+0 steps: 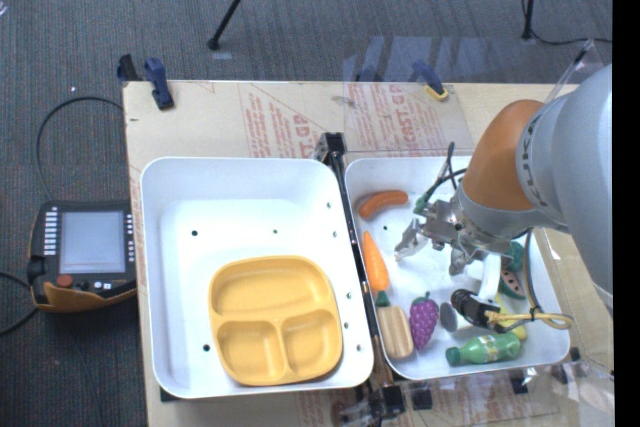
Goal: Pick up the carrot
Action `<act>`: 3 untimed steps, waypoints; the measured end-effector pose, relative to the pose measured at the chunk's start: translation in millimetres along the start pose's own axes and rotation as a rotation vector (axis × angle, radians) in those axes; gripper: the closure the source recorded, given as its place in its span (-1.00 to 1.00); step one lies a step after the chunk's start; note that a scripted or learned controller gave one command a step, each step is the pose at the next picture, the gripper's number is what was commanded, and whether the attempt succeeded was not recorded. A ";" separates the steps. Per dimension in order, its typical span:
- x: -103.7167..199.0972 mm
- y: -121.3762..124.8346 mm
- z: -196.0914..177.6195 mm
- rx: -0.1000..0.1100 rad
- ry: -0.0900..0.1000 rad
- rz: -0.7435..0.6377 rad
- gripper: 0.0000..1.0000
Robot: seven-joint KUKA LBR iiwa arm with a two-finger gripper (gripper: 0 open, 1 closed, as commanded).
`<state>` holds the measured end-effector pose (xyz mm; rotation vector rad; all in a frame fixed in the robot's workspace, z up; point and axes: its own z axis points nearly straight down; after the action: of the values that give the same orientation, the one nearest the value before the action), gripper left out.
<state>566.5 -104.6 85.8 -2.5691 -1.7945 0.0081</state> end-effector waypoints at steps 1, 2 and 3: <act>46.7 63.3 -1.8 -0.003 0.000 0.149 -1.00; 19.1 0.0 -0.1 0.000 0.000 0.314 -1.00; 42.2 59.0 -1.7 -0.003 0.001 0.415 -1.00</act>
<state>636.4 -85.4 86.9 -2.8861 -1.2279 0.0063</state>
